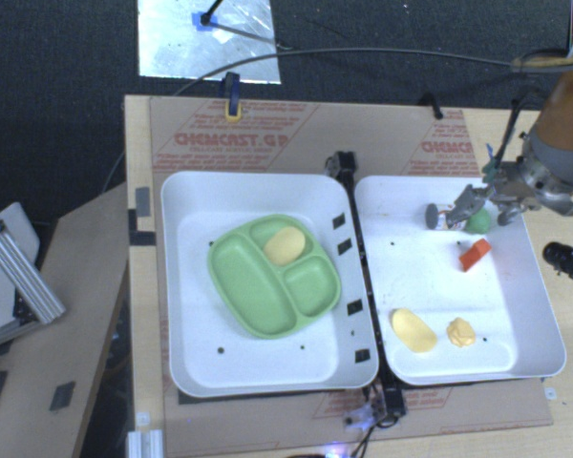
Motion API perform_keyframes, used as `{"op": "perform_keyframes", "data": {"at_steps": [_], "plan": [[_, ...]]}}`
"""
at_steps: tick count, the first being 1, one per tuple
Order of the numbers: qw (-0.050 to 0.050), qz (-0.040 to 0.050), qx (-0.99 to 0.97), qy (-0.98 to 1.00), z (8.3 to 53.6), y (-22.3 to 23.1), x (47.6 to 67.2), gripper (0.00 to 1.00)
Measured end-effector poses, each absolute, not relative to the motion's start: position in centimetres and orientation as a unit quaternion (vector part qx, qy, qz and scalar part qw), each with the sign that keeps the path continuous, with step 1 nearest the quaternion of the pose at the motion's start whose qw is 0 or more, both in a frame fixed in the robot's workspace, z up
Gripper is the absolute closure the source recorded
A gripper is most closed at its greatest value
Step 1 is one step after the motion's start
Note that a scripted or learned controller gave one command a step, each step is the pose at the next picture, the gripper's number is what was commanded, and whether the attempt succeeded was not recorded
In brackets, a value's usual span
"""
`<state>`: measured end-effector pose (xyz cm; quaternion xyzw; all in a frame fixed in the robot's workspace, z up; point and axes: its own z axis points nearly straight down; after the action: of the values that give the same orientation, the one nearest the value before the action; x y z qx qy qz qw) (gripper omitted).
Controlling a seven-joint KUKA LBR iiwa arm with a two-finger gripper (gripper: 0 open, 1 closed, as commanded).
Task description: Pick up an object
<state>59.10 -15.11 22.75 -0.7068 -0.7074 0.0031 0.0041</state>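
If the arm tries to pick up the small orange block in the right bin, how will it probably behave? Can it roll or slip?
The orange block looks flat-sided and angular, so it will probably slide rather than roll when pushed. It seems small and solid, likely light and stiff. Lying on the smooth floor of the right bin, it may skid away from the end effector.

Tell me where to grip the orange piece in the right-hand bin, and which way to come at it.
Grip the orange piece across its narrow width, near the middle, coming straight down from above. It lies flat and slanted on the floor of the right bin, so the fingers would probably need turning to straddle its long axis. Bare floor lies on both long sides; the gripper and a green object sit just beyond its upper end.
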Motion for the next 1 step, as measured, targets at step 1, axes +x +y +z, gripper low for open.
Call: {"op": "perform_keyframes", "data": {"at_steps": [1], "plan": [[-0.001, -0.0003, -0.706, -0.708, 23.41, -15.08, 59.35, 0.00]]}}
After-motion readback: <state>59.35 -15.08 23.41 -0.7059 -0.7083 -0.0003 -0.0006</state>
